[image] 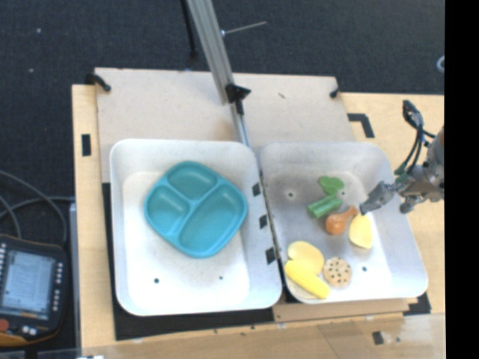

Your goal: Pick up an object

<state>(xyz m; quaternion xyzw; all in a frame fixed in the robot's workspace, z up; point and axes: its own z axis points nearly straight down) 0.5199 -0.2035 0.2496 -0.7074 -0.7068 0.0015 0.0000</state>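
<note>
Right white bin (389, 271) at frame's lower right holds toy food; gripper (376, 198), finger state unreadable, hangs just upper-right of the yellow wedge (361, 232), orange piece (338, 221) to its lower left.

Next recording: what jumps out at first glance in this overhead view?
The teal divided plate dominates the left bin, lying flat near its middle. In the right bin a cluster of toy food draws the eye: a green piece, an orange piece, yellow pieces and a speckled cookie. The gripper reaches in from the right edge, just above a yellow wedge.
</note>
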